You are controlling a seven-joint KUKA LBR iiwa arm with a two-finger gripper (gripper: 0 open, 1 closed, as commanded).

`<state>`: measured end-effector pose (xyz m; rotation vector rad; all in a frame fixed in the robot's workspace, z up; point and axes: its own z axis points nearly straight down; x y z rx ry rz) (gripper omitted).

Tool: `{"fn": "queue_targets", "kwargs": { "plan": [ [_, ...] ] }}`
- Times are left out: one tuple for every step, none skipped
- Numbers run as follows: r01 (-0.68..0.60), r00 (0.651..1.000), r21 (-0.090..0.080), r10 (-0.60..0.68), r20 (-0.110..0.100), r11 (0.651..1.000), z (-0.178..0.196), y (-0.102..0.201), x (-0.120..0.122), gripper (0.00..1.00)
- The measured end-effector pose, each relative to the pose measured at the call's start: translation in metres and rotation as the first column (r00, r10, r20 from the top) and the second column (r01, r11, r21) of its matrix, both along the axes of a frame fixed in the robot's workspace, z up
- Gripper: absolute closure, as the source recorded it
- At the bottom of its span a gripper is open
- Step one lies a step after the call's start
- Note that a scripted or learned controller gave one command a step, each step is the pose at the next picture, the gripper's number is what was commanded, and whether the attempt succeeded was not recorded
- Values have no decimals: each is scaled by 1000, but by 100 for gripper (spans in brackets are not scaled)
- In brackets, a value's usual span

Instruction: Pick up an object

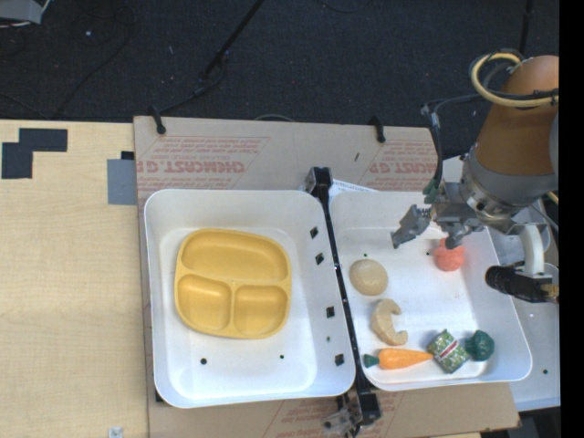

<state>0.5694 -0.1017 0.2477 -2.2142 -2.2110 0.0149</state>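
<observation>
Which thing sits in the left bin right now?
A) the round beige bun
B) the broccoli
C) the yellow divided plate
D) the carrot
C: the yellow divided plate lies alone in the left bin, while the carrot, the broccoli and the round beige bun all lie in the right bin.

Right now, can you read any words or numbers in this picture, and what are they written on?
"CHEMCRZT": red print, upside down, on the cardboard sheet behind the bins; my best reading, it's blurry.
More red print on the cardboard near the right bin: too blurred to read.
Small green packet: markings too small to read.
</observation>
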Motion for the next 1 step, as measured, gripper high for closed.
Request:
{"fn": "queue_targets", "kwargs": {
  "plan": [
    [-2, 1000, -1, 2, 11, 1000, 7, 0, 2, 0]
  ]
}}
